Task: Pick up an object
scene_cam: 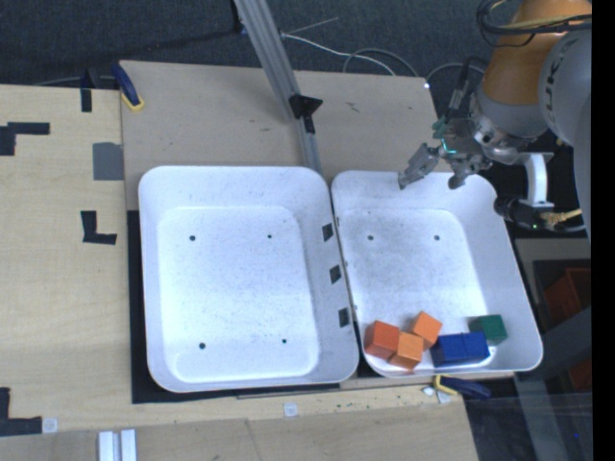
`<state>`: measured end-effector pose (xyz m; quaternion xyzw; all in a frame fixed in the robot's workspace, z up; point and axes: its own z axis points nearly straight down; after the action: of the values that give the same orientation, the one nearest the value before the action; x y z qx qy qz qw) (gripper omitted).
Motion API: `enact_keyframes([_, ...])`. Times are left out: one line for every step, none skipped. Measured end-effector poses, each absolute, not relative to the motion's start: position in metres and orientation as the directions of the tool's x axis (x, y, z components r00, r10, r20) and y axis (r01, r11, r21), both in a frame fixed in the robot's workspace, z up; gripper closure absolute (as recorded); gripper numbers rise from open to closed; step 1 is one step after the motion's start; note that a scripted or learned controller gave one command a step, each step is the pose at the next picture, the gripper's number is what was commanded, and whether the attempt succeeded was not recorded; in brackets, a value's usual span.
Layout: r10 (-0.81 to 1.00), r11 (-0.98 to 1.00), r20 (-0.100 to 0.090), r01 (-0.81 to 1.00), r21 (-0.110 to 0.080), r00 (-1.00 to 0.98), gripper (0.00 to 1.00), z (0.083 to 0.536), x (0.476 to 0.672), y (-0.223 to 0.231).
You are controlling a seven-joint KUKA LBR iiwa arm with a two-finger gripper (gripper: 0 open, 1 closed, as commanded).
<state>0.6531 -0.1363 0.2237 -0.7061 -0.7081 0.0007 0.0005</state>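
Observation:
My gripper hangs over the far rim of the right bin, its two fingers spread open with nothing between them. At the near edge of that bin lies a cluster of blocks, well away from the gripper: three orange blocks close together, a blue block to their right, and a small green block at the far right.
The left bin sits beside the right one. A slanted metal pole rises from the bench behind the bins. Cables lie on the dark floor near the arm. A yellow-and-blue clamp sits at the bench's far left corner.

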Motion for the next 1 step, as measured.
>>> enact_keyframes([1.0, 0.002, 0.0, 1.0, 0.002, -0.002, 0.0, 0.2575, 0.6491, -0.1336])
